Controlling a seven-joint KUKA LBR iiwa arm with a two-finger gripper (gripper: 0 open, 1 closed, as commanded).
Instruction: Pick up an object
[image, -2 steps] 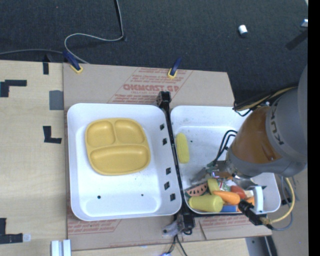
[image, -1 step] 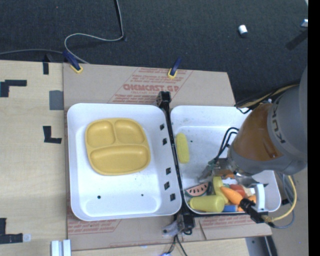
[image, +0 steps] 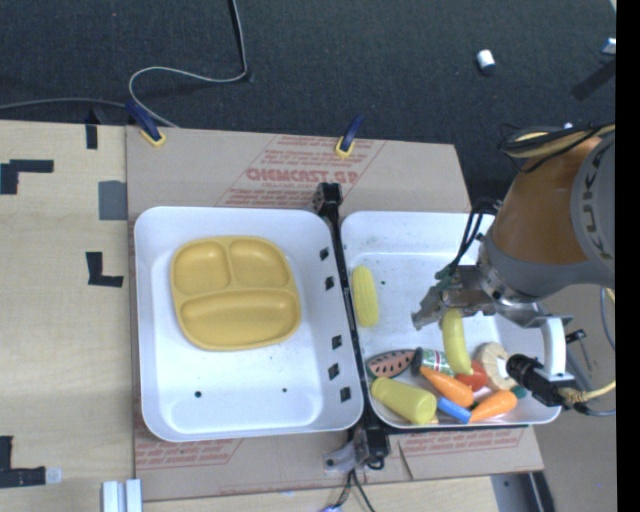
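Observation:
My gripper (image: 452, 303) hangs low over the middle of the right bin (image: 400, 235), the grey and orange arm reaching in from the right. Directly under it lies a long yellow banana-shaped toy (image: 456, 342), its upper end tucked beneath the gripper body. Whether the gripper has hold of it is hidden. A yellow corn-like piece (image: 365, 295) lies alone by the bin's left wall. Along the front wall lie a yellow cylinder (image: 403, 400), a watermelon slice (image: 392, 362), two orange carrots (image: 446, 385) and a beige ring (image: 492, 362).
The left bin (image: 160, 400) holds a yellow divided plate (image: 237, 292) in its upper half. A black divider with clips (image: 338, 300) runs between the bins. Both bins rest on cardboard (image: 300, 170); a cable loops across the dark floor behind.

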